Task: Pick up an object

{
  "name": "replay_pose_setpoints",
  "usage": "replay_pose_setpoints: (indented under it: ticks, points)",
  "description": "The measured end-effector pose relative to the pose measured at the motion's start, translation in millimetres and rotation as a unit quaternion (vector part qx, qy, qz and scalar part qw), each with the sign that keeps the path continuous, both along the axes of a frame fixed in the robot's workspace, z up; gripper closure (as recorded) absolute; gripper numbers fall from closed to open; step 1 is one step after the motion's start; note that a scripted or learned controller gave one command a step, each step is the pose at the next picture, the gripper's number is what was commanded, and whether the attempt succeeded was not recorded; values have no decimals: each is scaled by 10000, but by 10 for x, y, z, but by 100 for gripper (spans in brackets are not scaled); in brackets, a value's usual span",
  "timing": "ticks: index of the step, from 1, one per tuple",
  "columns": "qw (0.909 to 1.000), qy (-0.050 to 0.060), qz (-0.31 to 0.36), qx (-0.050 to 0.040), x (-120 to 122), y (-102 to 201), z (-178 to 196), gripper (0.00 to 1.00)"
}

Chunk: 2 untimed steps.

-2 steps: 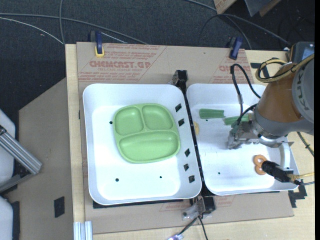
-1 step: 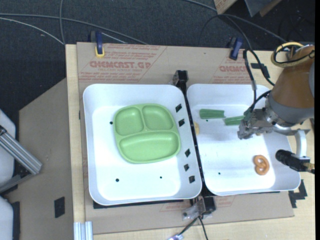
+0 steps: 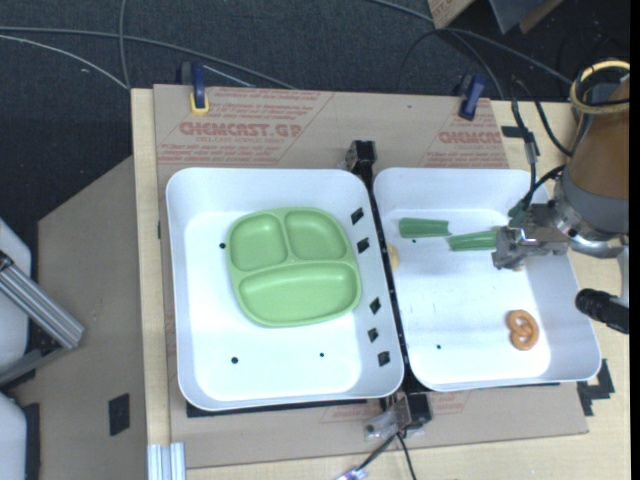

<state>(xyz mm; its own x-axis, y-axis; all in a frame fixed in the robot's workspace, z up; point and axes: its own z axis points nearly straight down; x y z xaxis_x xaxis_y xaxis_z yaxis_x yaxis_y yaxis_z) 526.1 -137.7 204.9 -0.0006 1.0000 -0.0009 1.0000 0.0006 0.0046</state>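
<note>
In the right bin (image 3: 560, 368) lie two green pieces: a darker green one (image 3: 424, 229) at the back left and a lighter green strip (image 3: 470, 240) just right of it. A brown pretzel (image 3: 521, 329) rests towards the front right. My gripper (image 3: 508, 250) hangs over the right bin's back right part, at the right end of the lighter green strip. The wrist hides where the two meet, and I cannot make out whether they touch. A small pale yellow thing (image 3: 393, 259) sits by the bin's left wall.
The left bin (image 3: 200, 358) holds a green divided plate (image 3: 293, 266). A black divider (image 3: 378, 268) with clips runs between the bins. Cables trail over the dark floor behind the bench, and the arm's grey and orange body (image 3: 600, 158) stands at the right.
</note>
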Motion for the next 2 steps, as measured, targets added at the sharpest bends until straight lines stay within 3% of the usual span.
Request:
replay_pose_setpoints:
  ticks: [1, 2]
  points:
    - [10000, -16, 5, -4, 17, -2, 543, 100]
    - [10000, 6, 31, 10, 293, 514, 584, 100]
